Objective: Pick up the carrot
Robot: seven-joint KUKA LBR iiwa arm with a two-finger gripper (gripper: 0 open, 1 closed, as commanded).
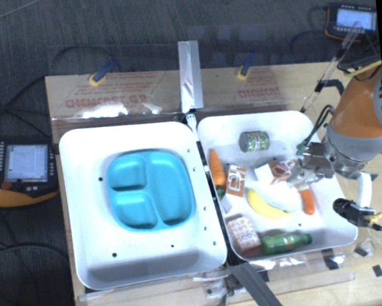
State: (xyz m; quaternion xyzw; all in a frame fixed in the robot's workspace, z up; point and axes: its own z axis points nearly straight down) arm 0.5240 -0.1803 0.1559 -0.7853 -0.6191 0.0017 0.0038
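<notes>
The carrot (216,168) is a long orange piece lying lengthwise against the left wall of the right bin (289,117). My gripper (307,179) hangs over the right side of that bin, well to the right of this carrot. A shorter orange-red piece (307,201) shows directly below the gripper. Whether that piece is touched or lies loose on the bin floor is unclear from this angle.
The right bin also holds a green can (254,141), a banana (267,204), a green bottle (285,242) and several snack packets (236,180). A blue divided tray (147,189) sits in the left bin (73,195).
</notes>
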